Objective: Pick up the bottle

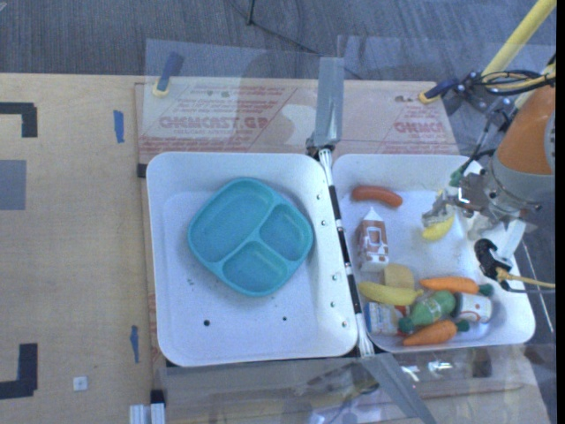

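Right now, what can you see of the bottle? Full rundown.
The bottle lies on its side at the near edge of the right bin, mostly clear or white with a label that shows red. It sits in the toy-food pile: an orange carrot beside it, a green item against its left end.

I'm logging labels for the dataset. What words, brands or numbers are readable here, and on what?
Red print on the clear sheet behind the left bin: about "CHEMCAST GP", faint, so not certain.
Red print on the clear sheet behind the right bin: same style, cut off and too blurred to read.
Carton in the right bin: label too small to read.
Bottle: label too blurred to read.
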You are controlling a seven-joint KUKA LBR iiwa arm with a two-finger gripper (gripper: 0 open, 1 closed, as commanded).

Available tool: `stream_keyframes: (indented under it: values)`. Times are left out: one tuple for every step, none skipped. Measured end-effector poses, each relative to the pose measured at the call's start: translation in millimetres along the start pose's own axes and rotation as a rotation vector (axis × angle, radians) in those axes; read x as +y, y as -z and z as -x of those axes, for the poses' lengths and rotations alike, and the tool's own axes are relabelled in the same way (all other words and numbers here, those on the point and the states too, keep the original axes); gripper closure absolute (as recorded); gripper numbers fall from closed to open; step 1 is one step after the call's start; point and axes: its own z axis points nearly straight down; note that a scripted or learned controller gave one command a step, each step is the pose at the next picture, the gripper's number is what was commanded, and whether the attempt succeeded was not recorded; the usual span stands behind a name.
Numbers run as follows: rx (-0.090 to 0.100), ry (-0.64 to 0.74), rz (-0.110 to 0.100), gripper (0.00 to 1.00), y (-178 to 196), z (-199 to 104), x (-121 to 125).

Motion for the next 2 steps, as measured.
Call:
stream_keyframes:
  values:
    - [-0.004,-0.305,0.001,0.0,12,-20,65]
    - [-0.006,-0.3,0.003,1.0,23,-23,66]
